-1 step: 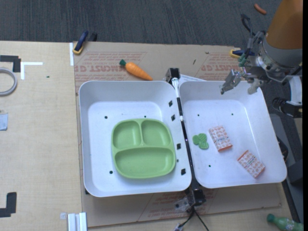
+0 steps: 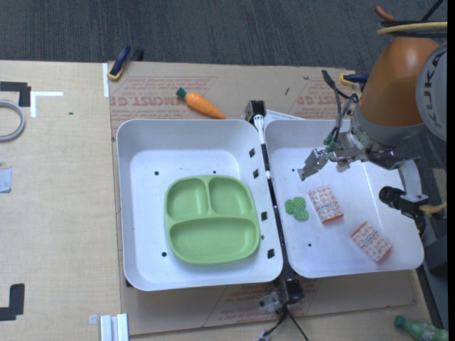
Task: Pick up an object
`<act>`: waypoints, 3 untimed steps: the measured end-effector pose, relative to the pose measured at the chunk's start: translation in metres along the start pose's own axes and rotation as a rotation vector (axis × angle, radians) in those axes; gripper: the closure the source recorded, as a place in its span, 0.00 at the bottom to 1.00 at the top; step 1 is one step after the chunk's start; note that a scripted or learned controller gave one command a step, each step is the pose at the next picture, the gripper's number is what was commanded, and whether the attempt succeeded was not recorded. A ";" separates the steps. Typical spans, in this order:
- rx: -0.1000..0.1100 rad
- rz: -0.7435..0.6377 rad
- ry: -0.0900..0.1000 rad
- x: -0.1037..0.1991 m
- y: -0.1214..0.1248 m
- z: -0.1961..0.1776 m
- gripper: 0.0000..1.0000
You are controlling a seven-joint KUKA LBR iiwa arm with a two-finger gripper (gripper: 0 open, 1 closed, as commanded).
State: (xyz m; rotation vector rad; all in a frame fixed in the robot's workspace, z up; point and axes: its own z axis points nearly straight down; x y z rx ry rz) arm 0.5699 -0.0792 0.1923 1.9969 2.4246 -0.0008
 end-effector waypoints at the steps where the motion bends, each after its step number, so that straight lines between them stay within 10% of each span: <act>1: 0.000 -0.084 0.001 -0.021 -0.065 0.048 0.00; 2: -0.005 0.153 -0.001 -0.018 -0.041 0.096 0.00; 3: -0.013 0.155 -0.006 -0.019 -0.039 0.085 1.00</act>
